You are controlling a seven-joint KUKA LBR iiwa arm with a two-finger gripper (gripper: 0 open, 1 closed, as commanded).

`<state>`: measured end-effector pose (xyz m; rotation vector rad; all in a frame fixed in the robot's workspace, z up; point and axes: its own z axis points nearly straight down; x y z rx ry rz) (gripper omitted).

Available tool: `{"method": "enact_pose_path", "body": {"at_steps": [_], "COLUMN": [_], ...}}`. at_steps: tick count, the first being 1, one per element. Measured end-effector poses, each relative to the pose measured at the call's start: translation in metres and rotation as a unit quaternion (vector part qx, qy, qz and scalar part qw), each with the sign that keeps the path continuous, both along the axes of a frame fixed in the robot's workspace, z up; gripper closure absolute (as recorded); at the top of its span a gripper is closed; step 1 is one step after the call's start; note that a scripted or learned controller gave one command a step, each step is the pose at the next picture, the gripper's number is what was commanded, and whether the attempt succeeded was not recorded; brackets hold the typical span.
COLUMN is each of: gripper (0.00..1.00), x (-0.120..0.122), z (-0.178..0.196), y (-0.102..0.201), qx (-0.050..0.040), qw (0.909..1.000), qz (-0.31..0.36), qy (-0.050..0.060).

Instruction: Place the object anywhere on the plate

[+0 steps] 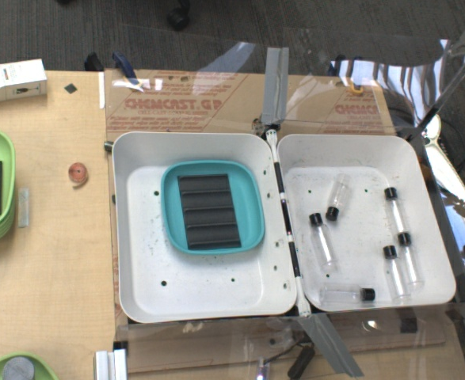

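Clear, black-capped vials point(322, 242) lie scattered in the right bin point(411, 153), on the arm's entry side, most with their long axes running up the view. The teal plate point(172, 204), bearing a dark ribbed block point(208, 210), sits beyond them in the left bin point(137, 279). The tool's state cannot be told.

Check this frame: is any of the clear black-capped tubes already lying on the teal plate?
No: the teal plate in the left bin carries only a dark ribbed block, while the tubes lie in the right bin.
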<state>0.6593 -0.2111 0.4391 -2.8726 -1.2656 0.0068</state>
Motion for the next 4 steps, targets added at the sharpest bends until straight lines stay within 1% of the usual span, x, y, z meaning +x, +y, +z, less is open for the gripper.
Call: {"method": "enact_pose_path", "body": {"at_steps": [1,2,3,4], "gripper": [0.00,0.00,0.00,0.00], "x": [-0.013,-0.021,-0.007,-0.008], "z": [0.000,0.000,0.001,0.001], "y": [-0.003,-0.008,-0.010,-0.011], "qx": [-0.0001,-0.0002,-0.0009,-0.0007], "qw": [0.9974,0.9937,0.9876,0.9764], "qz": [-0.073,-0.112,-0.157,-0.216], "qy": [0.001,0.001,-0.001,0.000]}}
